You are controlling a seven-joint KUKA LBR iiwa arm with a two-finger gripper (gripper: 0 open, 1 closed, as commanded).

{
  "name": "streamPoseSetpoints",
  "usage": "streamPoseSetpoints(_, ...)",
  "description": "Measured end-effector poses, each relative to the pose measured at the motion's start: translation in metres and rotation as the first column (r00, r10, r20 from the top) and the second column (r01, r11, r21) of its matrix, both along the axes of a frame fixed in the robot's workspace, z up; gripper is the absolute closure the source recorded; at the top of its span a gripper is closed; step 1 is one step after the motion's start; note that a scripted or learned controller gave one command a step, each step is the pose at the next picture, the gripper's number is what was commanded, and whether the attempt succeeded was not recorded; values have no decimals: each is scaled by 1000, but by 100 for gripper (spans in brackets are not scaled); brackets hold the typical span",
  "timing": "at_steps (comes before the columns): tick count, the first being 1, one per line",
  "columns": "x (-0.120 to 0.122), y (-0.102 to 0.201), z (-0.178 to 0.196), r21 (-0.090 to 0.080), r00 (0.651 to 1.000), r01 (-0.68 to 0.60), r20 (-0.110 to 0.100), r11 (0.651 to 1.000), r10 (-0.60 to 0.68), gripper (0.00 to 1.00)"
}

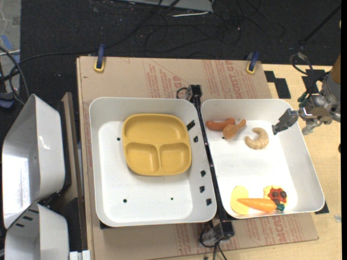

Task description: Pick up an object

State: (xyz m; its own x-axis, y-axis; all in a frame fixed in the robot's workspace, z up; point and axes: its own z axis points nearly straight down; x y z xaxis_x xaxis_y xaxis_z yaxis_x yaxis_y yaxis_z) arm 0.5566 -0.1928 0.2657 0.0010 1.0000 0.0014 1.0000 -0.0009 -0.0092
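The hand [300, 119] hangs over the right bin's [303, 161] upper right rim with its fingers spread apart and nothing between them. Just left of it lies a croissant [257, 138], then a sausage [219, 124] touching a small orange piece [234, 129]. A carrot [256, 203] on a yellow disc [240, 199] and a tomato slice [276, 194] lie near the front edge. The left bin [108, 199] holds a yellow divided plate [157, 144]

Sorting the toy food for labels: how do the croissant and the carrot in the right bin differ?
The croissant is pale tan and curled; the carrot is orange, long and straight. The croissant lies on bare bin floor near the far side; the carrot lies at the near edge, across a yellow piece. Both sit in the right bin.
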Motion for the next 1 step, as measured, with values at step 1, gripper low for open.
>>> streamPoseSetpoints(1,2,0,5,-2,1000,-2,9,1000,2,0)
